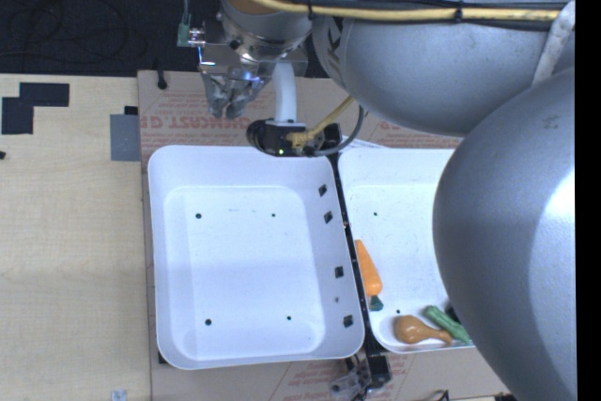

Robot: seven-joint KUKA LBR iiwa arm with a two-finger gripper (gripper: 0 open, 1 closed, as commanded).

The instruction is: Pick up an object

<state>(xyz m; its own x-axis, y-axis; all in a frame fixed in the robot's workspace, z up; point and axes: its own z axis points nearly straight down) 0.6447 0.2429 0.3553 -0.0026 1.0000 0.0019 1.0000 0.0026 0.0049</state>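
The gripper (232, 99) hangs above the left bin's (169, 202) far edge; I cannot tell its state. A carrot (368, 269) lies along the right bin's (404, 202) left wall.

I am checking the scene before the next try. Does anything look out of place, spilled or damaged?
Nothing looks spilled or broken. One oddity: the gripper hangs beyond the far rim of the left bin, over the cardboard, away from the objects. The carrot, the drumstick-shaped toy and the green item lie in the right bin.
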